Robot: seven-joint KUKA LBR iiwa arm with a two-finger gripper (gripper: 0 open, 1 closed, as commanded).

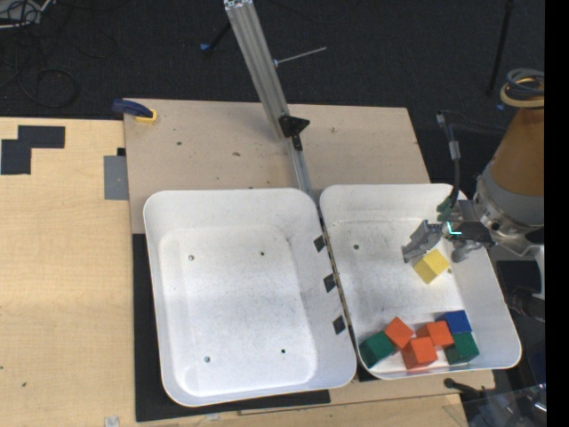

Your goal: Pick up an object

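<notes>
A yellow cube (433, 266) lies in the right white bin (373, 229), toward its right side, turned at an angle. My gripper (439, 249) hovers right over the cube's upper edge and partly overlaps it. The grey arm with its orange band (520, 149) comes in from the right. Whether the cube is gripped or simply resting on the bin floor under the gripper cannot be made out.
A cluster of orange (399, 332), green (378, 349) and blue (457, 321) blocks sits at the right bin's front edge. The left white bin (178, 238) adjoins it across a divider with black clips (329, 282). A metal rail (262, 69) slants up behind the bins.
</notes>
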